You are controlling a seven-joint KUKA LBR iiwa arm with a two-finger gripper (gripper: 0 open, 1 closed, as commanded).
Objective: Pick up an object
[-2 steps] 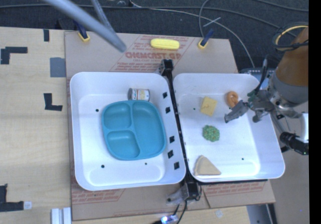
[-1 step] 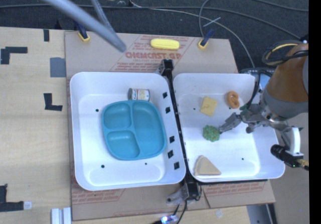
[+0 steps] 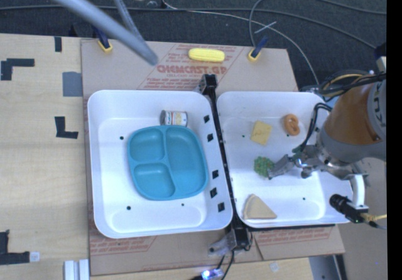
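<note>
Broccoli: green floret (image 3: 263, 164) on the floor of the right bin (image 3: 276, 100), touching or almost touching the tip of my gripper on its left; I cannot tell whether there is real contact.
Gripper: my gripper (image 3: 276, 169) points left across the right bin, low over its floor. Nothing sits between my fingers that I can make out, and whether they are spread or closed I cannot tell from this slant.
Yellow block: pale yellow piece (image 3: 262, 132) up and a little left of my gripper, apart from the broccoli, lying flat on the bin floor.
Orange piece: small orange ring-like item (image 3: 291, 124) up and a little right of my fingertips, near the back wall of the right bin.
Wedge: tan triangular slice (image 3: 257, 208) below and left of my gripper, near the front wall of the same bin.
Arm: my grey arm with its orange band (image 3: 349, 123) comes in from the right, over the bin's right rim.
Left bin: white bin (image 3: 100, 147) well to my gripper's left, past the divider.
Blue tray: three-compartment tray (image 3: 168, 162) lying in the left bin.
Can: small can (image 3: 173, 118) on its side, just beyond the tray's far edge.
Banana: yellow toy (image 3: 206, 54) on the cardboard behind both bins, well apart from my gripper.
</note>
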